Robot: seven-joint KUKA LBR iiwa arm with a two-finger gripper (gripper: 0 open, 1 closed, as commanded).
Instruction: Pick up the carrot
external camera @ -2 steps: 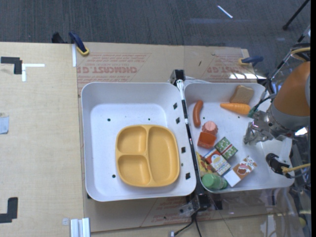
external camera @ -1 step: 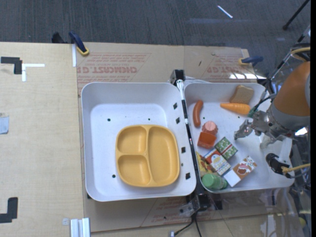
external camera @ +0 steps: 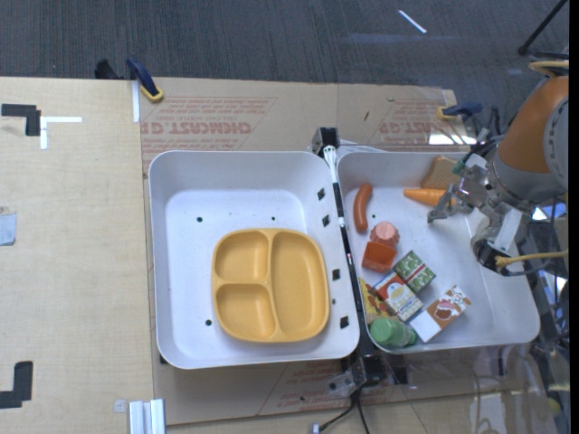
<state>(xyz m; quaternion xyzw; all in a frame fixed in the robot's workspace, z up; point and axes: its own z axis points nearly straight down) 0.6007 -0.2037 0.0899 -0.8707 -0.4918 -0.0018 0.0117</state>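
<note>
Here, two shallow white bins sit side by side on a pale wooden desk [external camera: 72,269]. Nearest, at the lower edge of the right bin [external camera: 507,319], lie a green round thing [external camera: 391,333], small printed cartons [external camera: 407,287] and a white packet [external camera: 446,309], crowded together. Above them stand a red-orange bottle [external camera: 381,248] and a red sausage [external camera: 363,207]. The left bin [external camera: 181,242] holds a yellow three-part plate [external camera: 270,284], with bare white floor around it. Toward the upper right, the carrot [external camera: 425,195] lies by the right bin's far wall. The grey arm [external camera: 534,152] reaches in from the right; its pincer [external camera: 450,204] hangs just right of the carrot, fingers apart, gripping nothing.
</note>
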